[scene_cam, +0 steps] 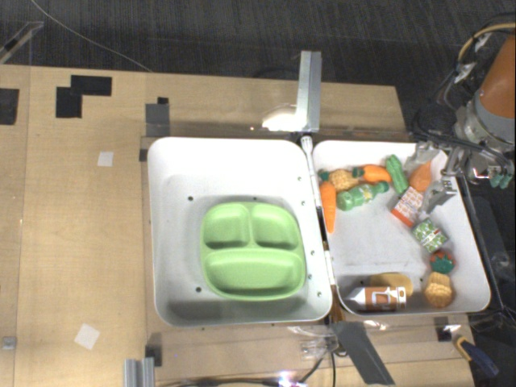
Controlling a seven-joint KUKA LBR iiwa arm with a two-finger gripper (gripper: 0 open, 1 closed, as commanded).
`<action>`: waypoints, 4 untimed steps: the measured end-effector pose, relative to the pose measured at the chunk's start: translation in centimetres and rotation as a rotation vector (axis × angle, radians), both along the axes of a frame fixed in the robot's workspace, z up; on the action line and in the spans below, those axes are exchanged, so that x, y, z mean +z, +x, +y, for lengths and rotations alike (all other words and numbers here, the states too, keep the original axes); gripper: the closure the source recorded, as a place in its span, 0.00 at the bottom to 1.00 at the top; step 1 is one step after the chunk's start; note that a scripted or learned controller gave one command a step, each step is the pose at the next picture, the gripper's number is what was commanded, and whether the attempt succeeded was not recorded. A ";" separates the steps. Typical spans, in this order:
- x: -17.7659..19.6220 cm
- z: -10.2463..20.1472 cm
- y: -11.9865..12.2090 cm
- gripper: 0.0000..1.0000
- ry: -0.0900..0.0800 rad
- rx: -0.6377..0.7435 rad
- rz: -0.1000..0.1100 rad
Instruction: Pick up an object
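Arm low over right bin (476, 293); fingers (441, 190) spread, above red-white carton (407, 206).

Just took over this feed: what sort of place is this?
Probably a robot lab's bin-picking bench: two white bins on a wooden bench, toy food in one, a green tray in the other, cables nearby.

toy foods (379, 208) — scattered, right bin (363, 256)
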State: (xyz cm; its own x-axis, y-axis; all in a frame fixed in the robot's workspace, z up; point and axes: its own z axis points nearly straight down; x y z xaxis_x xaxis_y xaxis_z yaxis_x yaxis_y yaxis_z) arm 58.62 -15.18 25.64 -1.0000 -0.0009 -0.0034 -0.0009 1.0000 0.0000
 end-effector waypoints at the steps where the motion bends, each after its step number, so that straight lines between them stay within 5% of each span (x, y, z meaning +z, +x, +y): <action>1: -15.7 -1.2 4.6 0.00 0.004 -0.036 0.013; 2: -16.8 1.2 1.9 0.00 -0.002 -0.167 -0.011; 3: -16.8 5.9 2.5 0.00 0.001 -0.227 -0.011; 4: -16.6 5.1 -4.5 0.00 0.004 -0.380 -0.016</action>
